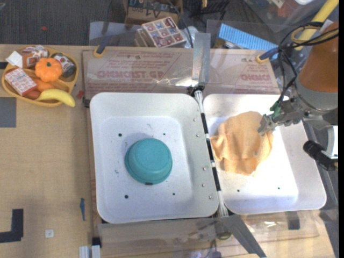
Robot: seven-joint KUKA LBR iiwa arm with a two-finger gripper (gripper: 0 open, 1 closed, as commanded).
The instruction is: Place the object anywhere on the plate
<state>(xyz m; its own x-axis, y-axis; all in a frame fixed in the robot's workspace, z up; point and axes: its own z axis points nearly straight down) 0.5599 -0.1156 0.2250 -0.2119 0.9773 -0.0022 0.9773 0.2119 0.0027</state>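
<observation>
While the teal plate (149, 160) sits bare in my left bin (102, 117), my gripper (267, 124) pinches the orange cloth (241, 143) at the right bin's (306, 198) far edge; transfer remains.

The left bin (107, 117) has open white floor all round the upturned teal plate (149, 160), which sits near its middle, so it is reachable from any side. In the right bin (301, 192) the crumpled orange cloth (242, 142) fills the left half; the near and right floor lie open. The ridge (207, 144) between the bins is low.
</observation>
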